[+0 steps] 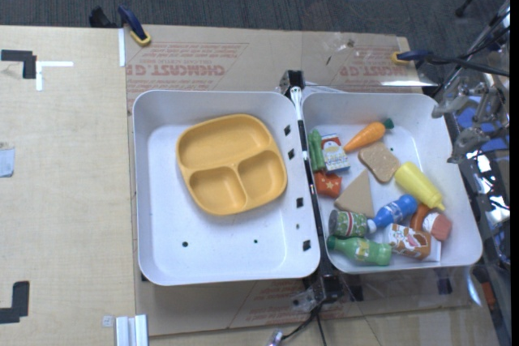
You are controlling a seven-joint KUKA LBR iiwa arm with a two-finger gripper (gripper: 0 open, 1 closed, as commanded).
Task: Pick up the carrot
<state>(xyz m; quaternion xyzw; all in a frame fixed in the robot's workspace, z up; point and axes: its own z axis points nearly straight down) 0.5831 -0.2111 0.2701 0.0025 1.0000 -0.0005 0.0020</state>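
- Carrot: a small orange plastic toy carrot [363,135] with a green stem lies in the right-hand shallow white bin [366,100], in its far half, near the back wall.
- It lies flat at a slant. The green stem points to the far right and the narrow tip to the near left.
- Just beside its tip sits a small red and white carton [332,154]. A round tan slice of toy bread [379,164] lies just in front of it. I cannot tell whether either one touches it.
- The side facing the back wall looks free of other toys.
- The gripper [465,119] is among the grey metal parts at the right edge, beyond the bin's right wall and well apart from the carrot. I cannot tell whether it is open or closed.
- For a good grasp, I would come down over the thick middle of the carrot.
- I would turn the wrist so the jaws close across its width, not along its length.
- I judge the main risk to be catching the bread or carton, so I would descend straight and slowly.
- The left-hand white bin [162,247] holds a yellow three-part plate [233,164], which plays no part here.
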